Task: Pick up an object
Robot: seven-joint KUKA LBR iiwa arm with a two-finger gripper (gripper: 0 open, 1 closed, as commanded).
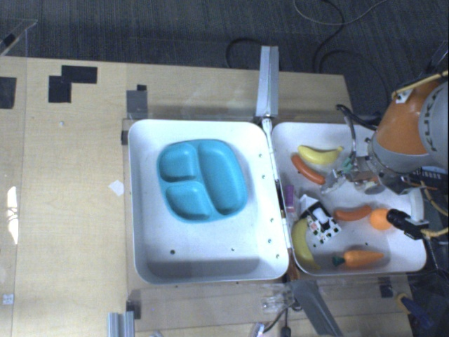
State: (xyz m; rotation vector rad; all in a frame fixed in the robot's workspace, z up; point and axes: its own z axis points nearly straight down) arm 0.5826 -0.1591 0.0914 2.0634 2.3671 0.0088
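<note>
**A:** Camera view, from above at a slant: what do you take in first?

**B:** The wooden bench, then two shallow white bins side by side. The left bin holds a blue divided tray. The right bin holds the things I might pick up, and my grey arm with its orange band reaches in over its upper right part.

**A:** What lies in that right bin?

**B:** A yellow banana near the top, touching a red sausage just below it. A second banana lies at the lower left, beside a black-and-white item that I cannot identify. An orange sausage, a small orange and a carrot sit lower right.

**A:** And your pincer?

**B:** My pincer sits just right of the top banana and the red sausage. Whether it is spread or pressed together, I cannot tell, and I see nothing between its tips.

**A:** What could go wrong?

**B:** In my judgement, the banana and sausage touch, so I might nudge both and grip neither. Their rounded shapes could slip free.
</note>
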